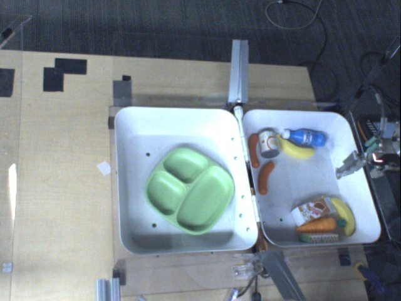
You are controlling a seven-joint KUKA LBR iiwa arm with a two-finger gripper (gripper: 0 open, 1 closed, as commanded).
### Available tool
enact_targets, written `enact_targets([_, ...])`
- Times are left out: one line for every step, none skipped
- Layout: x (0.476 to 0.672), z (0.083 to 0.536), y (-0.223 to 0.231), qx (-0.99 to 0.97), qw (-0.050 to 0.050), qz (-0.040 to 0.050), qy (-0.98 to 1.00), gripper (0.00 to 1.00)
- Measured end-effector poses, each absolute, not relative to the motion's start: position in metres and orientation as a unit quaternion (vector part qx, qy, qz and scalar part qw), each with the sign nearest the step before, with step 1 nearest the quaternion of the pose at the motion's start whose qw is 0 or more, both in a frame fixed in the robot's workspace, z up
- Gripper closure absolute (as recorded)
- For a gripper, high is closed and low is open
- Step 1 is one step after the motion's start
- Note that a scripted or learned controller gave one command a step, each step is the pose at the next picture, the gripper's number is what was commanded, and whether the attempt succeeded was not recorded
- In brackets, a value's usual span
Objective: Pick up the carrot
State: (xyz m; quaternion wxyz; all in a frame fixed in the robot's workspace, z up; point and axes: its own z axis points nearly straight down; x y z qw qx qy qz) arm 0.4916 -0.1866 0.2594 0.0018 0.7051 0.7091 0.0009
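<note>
Lying near the front edge of the right bin (351, 130), carrot (317, 225), touching a small carton (308, 212) and a banana (344, 214). Poised over that bin's right rim, gripper (348, 165); finger opening impossible to tell. Resting in the left bin (131, 187), green divided plate (190, 189).

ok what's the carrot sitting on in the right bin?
The carrot lies at the near edge of the right bin, its front overlapping a flat barcoded item, with a snack pack and a banana behind. What lies under the carrot is covered.
</note>
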Motion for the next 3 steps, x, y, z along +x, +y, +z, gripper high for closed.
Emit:
enact_targets([0.573, 0.183, -0.205, 0.750, 0.001, 0.0011, 0.661, 0.00])
enact_targets([0.670, 0.107, -0.176, 0.779, 0.002, 0.0012, 0.628, 0.00])
enact_targets([0.624, 0.139, -0.193, 0.697, 0.003, 0.0013, 0.717, 0.00])
